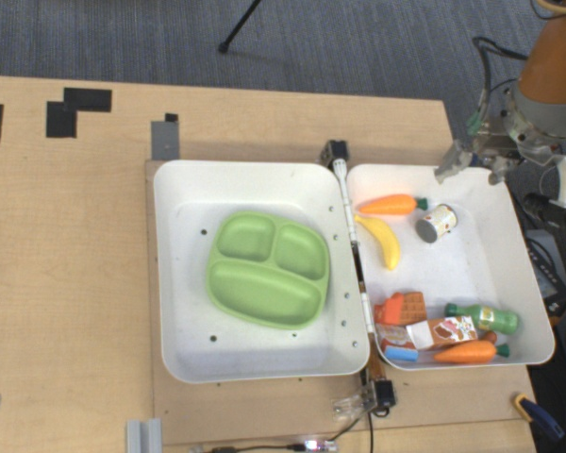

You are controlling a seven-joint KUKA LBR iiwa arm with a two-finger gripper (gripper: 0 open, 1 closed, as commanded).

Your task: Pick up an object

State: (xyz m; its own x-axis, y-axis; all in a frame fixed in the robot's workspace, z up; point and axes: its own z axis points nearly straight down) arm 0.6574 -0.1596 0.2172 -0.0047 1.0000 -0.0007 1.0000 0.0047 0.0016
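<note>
**Two bins, fingers spread over the right one**

Two shallow white bins side by side on the pale wooden bench (75,253).

In the left bin (184,352): just a light green divided plastic plate (267,270), lying flat near the middle.

In the right bin (472,267), far half: an orange toy carrot (389,204), a yellow toy banana (382,239) just below it, and a small grey-and-white can (437,223) on its side to their right.

Along the near wall, packed close: a brown waffle-like piece (403,307), a red-and-white packet (436,331), a green bottle (486,320) lying down, and a second orange carrot (465,352).

At the right bin's far right corner: the two-finger gripper (474,168), hanging from the grey and orange arm (552,64), fingers apart with nothing between them, near the can but not touching it.
</note>
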